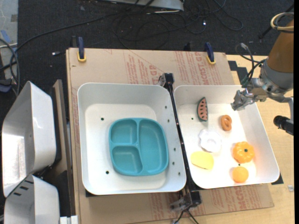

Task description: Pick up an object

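The right bin [261, 139] holds several toy foods: a watermelon slice [202, 109], a small brown doughnut [226, 122], a white round piece [210, 141], a yellow wedge [202, 160], an orange pumpkin [243, 152] and an orange ball [240, 174]. My gripper [241, 100] hangs over the bin's upper right corner, right of the watermelon slice and above the doughnut. I see nothing between its fingers.
The left bin [93, 101] holds a teal divided plate [138, 146]. Blue-and-yellow clamps [81, 50] [210, 54] pin the cardboard at the back. White bins [25, 134] stand off the bench at left. Cables cross the dark floor behind.
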